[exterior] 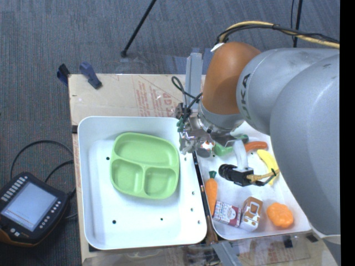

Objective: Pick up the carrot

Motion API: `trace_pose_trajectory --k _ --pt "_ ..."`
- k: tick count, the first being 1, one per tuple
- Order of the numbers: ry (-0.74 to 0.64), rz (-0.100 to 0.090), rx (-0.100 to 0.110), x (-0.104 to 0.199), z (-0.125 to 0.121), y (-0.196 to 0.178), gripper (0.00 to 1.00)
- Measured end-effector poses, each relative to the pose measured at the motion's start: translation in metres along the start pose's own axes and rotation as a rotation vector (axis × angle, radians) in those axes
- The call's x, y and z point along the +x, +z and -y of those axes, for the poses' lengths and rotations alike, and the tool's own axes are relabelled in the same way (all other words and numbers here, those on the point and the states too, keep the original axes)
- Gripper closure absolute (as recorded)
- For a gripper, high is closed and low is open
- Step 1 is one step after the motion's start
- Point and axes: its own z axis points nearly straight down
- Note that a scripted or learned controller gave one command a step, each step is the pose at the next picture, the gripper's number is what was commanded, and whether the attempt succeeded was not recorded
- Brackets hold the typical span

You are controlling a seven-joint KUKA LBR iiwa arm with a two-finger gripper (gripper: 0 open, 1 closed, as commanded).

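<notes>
Two bins point(94, 226): green tray point(145, 165) left, carrot point(212, 194) right.

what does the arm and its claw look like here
The arm is thick and rounded, with a smooth grey shell, dark KUKA lettering on its side and a glossy orange band above the wrist. A yellow and black cable loops over the top. The claw is a compact cluster of metal parts with thin dark wires and small green fittings.
</notes>
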Motion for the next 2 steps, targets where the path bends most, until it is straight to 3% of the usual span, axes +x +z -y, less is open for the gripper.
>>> trace_pose_trajectory --k 1,2 --pt "-0.214 -0.001 0.002 0.0076 0.0320 0.0006 1.00" --pt "-0.215 -0.001 0.002 0.0078 0.0320 0.0007 0.00"
